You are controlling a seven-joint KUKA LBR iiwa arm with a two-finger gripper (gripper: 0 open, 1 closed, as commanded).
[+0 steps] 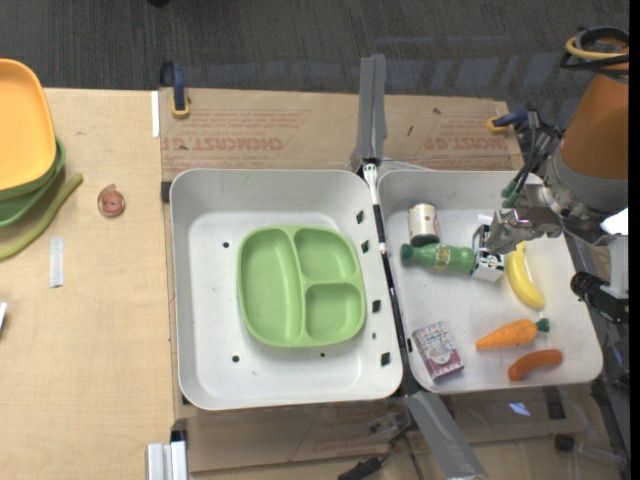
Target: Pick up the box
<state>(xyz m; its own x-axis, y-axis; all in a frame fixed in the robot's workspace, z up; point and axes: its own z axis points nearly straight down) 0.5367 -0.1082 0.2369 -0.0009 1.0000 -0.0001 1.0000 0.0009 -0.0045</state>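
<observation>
Task status: not done. The box (437,352) lies flat on the floor of the right bin (590,373), near its front-left corner, with nothing gripping it.
Box surroundings: the carrot (511,334) sits to its right with a clear gap between them; the sausage (534,364) lies beyond and a little in front of the carrot. The box's left side is close to the bin wall.
Done so far: judged from this view, nothing toward the pick itself. The box rests free.
Left to do: move across to the box, descend, close on it, lift.
End effector (497,240): low in the back half of the right bin, over the cluster formed by the green bottle (440,257) and the banana (524,277). It sits at the bottle's right end, just left of the banana's top.
End effector state: cannot tell; the tips merge with dark and white clutter beneath them.
Arm pose: reaches in from the right, orange band (598,133) high at the right edge, grey wrist angled down and left toward the bin.
Offset to target: end effector is well apart from the box, which lies toward the front and left.
Other items: can (423,224) stands behind the bottle; green tray (301,286) sits in the left bin (200,268).
Judgement: the present position suits the bottle or banana, not the box.
</observation>
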